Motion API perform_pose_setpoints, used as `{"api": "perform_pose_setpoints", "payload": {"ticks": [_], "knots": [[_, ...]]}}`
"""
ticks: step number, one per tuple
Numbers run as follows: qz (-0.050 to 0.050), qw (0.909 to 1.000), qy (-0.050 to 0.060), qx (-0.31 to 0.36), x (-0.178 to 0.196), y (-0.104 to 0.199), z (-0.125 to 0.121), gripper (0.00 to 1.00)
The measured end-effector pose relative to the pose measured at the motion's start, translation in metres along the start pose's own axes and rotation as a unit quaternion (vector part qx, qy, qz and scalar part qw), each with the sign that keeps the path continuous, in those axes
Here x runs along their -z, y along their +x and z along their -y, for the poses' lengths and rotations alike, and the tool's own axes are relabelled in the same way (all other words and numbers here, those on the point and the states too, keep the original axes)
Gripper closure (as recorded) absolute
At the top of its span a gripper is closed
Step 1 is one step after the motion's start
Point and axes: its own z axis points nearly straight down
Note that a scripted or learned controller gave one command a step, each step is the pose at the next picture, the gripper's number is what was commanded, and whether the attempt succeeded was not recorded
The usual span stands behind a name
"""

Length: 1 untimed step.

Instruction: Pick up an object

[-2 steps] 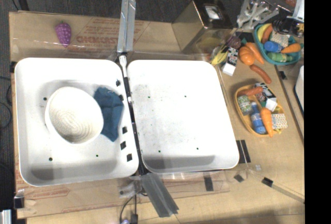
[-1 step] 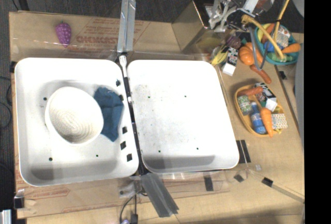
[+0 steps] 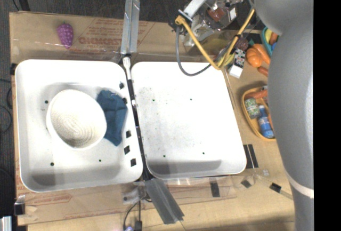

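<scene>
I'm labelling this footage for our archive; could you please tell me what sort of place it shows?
Most likely a robotics lab's grasping test bench: two shallow white bins sit side by side on a bench under a grey robot arm, with a white hat and blue cloth as practice objects.

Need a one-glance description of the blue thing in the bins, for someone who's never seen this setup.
Look in the left bin of the two white ones. Beside the pale round woven hat, touching its right edge, lies the crumpled blue cloth. It is the only dark, soft item there.

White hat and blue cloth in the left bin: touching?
Touching. Camera view shows the blue cloth lying against the white hat's right edge, no gap between them.
</scene>
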Motion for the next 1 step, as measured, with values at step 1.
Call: {"api": "perform_pose_setpoints", "payload": {"ticks": [1], "knots": [[0.001,0.9998,0.0,-0.02,-0.2049,-0.0092,0.0123,1.0]]}}
